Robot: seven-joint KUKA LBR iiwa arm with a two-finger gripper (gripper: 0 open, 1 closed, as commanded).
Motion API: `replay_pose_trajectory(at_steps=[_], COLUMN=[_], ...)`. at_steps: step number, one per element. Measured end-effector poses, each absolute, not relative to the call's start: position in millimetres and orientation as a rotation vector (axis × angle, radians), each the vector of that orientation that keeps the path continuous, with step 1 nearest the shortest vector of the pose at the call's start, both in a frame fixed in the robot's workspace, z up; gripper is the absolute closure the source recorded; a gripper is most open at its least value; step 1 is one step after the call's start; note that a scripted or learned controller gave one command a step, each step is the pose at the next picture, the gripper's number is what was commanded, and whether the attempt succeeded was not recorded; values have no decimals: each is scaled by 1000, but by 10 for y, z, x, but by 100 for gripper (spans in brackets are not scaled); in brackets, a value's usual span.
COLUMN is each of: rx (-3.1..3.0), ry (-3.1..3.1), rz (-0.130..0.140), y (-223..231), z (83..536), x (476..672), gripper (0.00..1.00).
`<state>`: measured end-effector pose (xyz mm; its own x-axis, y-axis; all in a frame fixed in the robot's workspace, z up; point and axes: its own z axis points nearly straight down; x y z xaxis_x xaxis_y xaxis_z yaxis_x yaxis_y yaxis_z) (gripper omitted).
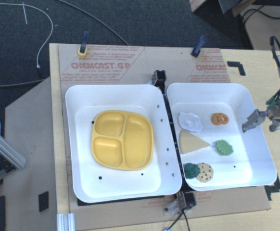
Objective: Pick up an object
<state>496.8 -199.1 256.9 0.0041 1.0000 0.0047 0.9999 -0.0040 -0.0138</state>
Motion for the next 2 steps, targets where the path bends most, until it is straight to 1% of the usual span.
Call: replay_pose_trajectory(at_steps=[1, 2], rx=[-2220, -2216], ry=[-2221, -2216], rz=[0, 4], y=[-1985, -2015], z=[2632, 2067], x=[4993, 5074], gripper=[0, 0])
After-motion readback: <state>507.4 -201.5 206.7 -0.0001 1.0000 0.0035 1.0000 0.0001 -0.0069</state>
